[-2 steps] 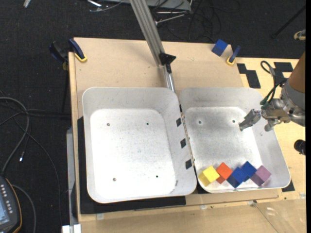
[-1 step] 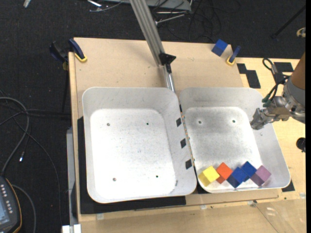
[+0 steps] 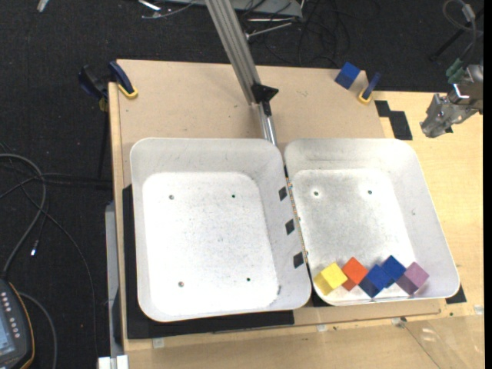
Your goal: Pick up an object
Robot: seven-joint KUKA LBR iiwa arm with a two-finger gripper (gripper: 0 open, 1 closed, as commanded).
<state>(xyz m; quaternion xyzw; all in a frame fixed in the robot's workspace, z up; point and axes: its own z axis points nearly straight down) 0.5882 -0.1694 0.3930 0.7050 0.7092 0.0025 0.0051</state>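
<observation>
From my remote station I find the worktop [image 3: 200, 106] carrying two white bins side by side. The left bin [image 3: 207, 229] holds nothing I can see. The right bin [image 3: 361, 206] holds four blocks bunched along its near wall: a yellow block [image 3: 332, 277], an orange block [image 3: 354, 270], a blue block [image 3: 382, 275] and a purple block [image 3: 414, 277], touching or nearly so. A further blue cube [image 3: 348, 74] sits on the worktop's far edge, outside both bins.

The tool [image 3: 440, 121] hangs beyond the right bin's far right corner, well apart from the blocks; I cannot tell how it is set. In my judgement nothing is picked yet: approach, descent and grasp all remain.

The right bin's middle gives open room. The blocks' crowding and the near wall leave little clearance.
</observation>
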